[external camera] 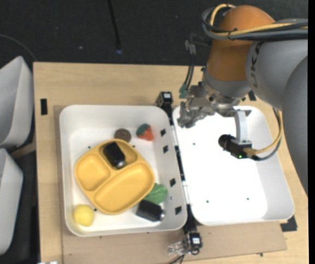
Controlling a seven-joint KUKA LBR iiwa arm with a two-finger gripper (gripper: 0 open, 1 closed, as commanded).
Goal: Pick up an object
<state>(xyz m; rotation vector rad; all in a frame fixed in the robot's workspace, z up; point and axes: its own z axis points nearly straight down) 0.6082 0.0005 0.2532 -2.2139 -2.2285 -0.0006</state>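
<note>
left bin (pixel 69 147): plate (pixel 113 180), ball (pixel 83 215) | hand (pixel 189 116): over right bin (pixel 267 202)

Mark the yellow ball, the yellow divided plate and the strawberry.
yellow ball (pixel 83 215), camera view, middle of the ball.
yellow divided plate (pixel 125 188), camera view, bare floor of its large compartment.
strawberry (pixel 144 131), camera view, its red body.

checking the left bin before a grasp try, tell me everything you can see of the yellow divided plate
The yellow divided plate is a rounded, glossy dish that looks like plastic, with raised ridges splitting it into three compartments. It lies flat, right side up, in the middle of the left bin. A black object sits in its upper compartment; the other two hold nothing. A green item and another black object lie against its lower right rim, and a yellow ball sits just off its lower left edge.
</note>
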